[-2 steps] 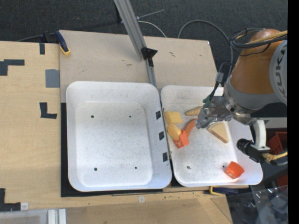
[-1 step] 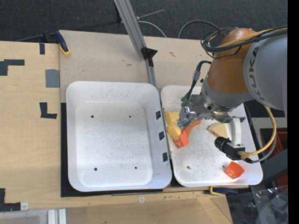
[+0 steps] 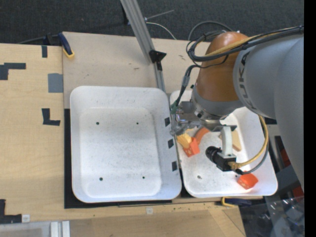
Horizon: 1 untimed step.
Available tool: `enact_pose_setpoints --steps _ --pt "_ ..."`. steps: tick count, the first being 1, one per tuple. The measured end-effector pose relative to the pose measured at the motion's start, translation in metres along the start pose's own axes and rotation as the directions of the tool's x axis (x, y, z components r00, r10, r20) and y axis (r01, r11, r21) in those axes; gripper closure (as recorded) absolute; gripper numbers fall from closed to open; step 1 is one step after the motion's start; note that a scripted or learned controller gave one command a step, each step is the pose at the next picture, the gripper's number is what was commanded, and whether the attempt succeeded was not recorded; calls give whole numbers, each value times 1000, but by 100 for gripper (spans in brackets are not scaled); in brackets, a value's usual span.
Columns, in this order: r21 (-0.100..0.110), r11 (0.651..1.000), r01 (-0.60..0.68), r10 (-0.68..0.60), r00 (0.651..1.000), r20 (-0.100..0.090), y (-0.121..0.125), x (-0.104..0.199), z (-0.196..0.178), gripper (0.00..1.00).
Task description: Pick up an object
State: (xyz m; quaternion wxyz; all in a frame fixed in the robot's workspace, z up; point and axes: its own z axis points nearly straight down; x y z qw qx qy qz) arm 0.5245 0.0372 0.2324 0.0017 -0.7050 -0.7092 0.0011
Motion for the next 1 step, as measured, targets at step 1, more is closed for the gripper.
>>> enact_pose_setpoints --steps 1 --pt "-3 1000 2 -2 1000 -1 20 58 -4 100"
